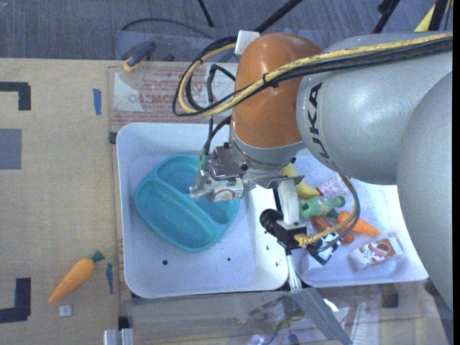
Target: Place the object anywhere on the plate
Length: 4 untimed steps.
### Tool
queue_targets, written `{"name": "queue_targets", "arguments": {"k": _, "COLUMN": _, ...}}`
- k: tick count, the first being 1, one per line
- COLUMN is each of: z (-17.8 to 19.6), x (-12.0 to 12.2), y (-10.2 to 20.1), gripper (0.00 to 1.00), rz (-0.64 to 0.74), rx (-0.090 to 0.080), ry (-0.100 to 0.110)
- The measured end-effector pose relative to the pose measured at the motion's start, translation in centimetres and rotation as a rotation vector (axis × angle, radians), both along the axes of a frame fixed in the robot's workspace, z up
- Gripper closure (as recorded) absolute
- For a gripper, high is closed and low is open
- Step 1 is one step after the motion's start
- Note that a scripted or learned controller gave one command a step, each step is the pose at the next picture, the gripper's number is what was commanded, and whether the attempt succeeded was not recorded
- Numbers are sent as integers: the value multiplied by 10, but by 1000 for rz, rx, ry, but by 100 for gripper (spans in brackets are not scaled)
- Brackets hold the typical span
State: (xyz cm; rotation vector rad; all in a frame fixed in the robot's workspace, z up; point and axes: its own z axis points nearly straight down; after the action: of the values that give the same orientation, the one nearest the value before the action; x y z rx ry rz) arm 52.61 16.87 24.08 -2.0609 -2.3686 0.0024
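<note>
Overhead, camera view, contents as seen.

Desk (50, 192): tan surface with black corner marks and blue tape strips; a toy carrot (72, 279) lies on it left of the bins, well apart from them.

Left bin (144, 264): shallow, white, raised rim all round. Its lower part is bare white floor. A strip of floor also shows along the left wall.

Plate (176, 210): turquoise, two-section, lying tilted across the middle of the left bin. Its left and lower rims are well clear of the bin walls; its right end reaches under the claw.

Arm (359, 106): grey, orange band above the wrist, reaching in from the right and covering the bins' shared wall and the upper part of the right bin. Yellow and black cables run along it.

Claw (215, 187): poised over the plate's right end. Whether the fingers are open or closed cannot be told.

Object (228, 189): small, white and orange, seen at the claw's tip, over the plate's right section. Whether it rests on the plate or is gripped cannot be told.

Right bin (402, 264): holds a green bottle (320, 207), a yellow item (305, 189), an orange piece (359, 225) and a white-and-red carton (375, 251), clustered near its middle.
</note>
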Motion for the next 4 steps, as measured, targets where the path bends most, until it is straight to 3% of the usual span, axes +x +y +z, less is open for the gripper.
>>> {"name": "queue_targets", "arguments": {"k": 1, "z": 0, "x": 0, "y": -1, "gripper": 0, "rz": -2, "rx": 0, "ry": 0}}
{"name": "queue_targets", "arguments": {"k": 2, "z": 10, "x": 1, "y": -1, "gripper": 100, "rz": -3, "rx": 1, "ry": -1}}
{"name": "queue_targets", "arguments": {"k": 3, "z": 10, "x": 1, "y": -1, "gripper": 0, "rz": -4, "rx": 1, "ry": -1}}
{"name": "queue_targets", "arguments": {"k": 4, "z": 19, "x": 2, "y": -1, "gripper": 100, "rz": -6, "rx": 2, "ry": -1}}
